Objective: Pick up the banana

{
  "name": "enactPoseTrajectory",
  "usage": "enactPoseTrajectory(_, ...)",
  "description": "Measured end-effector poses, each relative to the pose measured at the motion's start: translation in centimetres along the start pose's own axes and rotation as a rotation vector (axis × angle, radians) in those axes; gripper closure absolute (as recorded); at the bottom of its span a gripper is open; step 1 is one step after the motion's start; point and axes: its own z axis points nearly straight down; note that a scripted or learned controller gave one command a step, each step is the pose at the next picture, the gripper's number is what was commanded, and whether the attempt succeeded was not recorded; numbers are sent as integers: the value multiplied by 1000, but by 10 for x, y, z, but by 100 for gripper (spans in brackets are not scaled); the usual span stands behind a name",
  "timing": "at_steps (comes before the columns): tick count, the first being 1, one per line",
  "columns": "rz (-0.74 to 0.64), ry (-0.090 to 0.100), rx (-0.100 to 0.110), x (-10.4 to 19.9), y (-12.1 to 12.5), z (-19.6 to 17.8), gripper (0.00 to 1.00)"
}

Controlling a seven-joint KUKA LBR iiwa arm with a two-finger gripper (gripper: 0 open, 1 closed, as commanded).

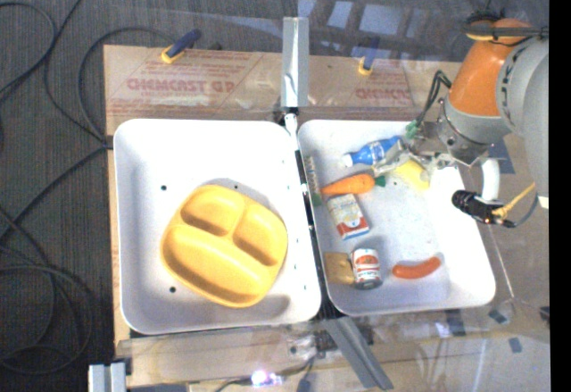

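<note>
The banana (409, 174) is a pale yellow shape in the far right part of the right bin (464, 283), partly covered by the gripper. The gripper (419, 154) hangs from the grey arm with its orange band (480, 82) and sits directly over the banana's upper edge, low in the bin. Whether it touches the banana is unclear.
Also in the right bin: a water bottle with a blue label (373, 152), a carrot (349, 185), a small box (349, 216), a can (366, 267), a sausage (417, 269) and a brown flat item (337, 268). A yellow divided plate (226, 244) lies in the left bin (143, 149).
</note>
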Motion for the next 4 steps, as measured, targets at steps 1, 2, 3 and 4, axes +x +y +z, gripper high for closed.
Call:
enactPoseTrajectory(1,-1,15,-29,-13,0,26,0)
enactPoseTrajectory(2,0,7,-26,-16,-1,20,100)
enactPoseTrajectory(3,-5,12,-25,-11,-1,21,0)
enactPoseTrajectory(4,-22,25,4,-7,23,39,0)
